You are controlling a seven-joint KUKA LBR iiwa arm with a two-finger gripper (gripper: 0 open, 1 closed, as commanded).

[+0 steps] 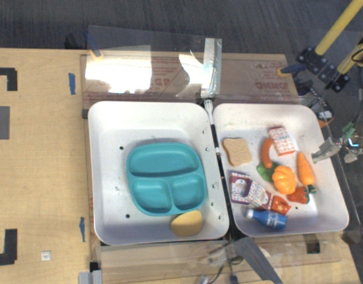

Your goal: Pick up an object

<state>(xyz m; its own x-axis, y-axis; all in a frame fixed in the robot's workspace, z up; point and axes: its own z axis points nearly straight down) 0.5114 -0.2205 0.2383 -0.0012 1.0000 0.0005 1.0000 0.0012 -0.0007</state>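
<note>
Two shallow white plastic bins with rounded corners are sitting side by side on a pale wooden bench (33, 176), filling the centre of the frame. The left bin (104, 135) is holding a smooth teal tray (165, 178) with three moulded compartments, one long and two small, lying flat at the bin's middle. A rounded yellow bun-like piece (187, 223) is lying just below the tray, touching its lower edge. The right bin (329, 209) is holding a cluster of toy foods: a tan bread slice (237, 151) at its upper left, a purple printed packet (245, 189) below it, a white and red carton (282, 141) at upper centre, a glossy orange pepper (284, 179) in the middle, a tapered orange carrot (305, 168) just right of it, and a blue bottle (268, 218) lying on its side near the lower rim. At the right edge of the frame, the gripper (338, 147) is hanging over the right bin's rim, apart from the toys; whether its fingers are spread or closed cannot be told, and nothing is visibly held.
</note>
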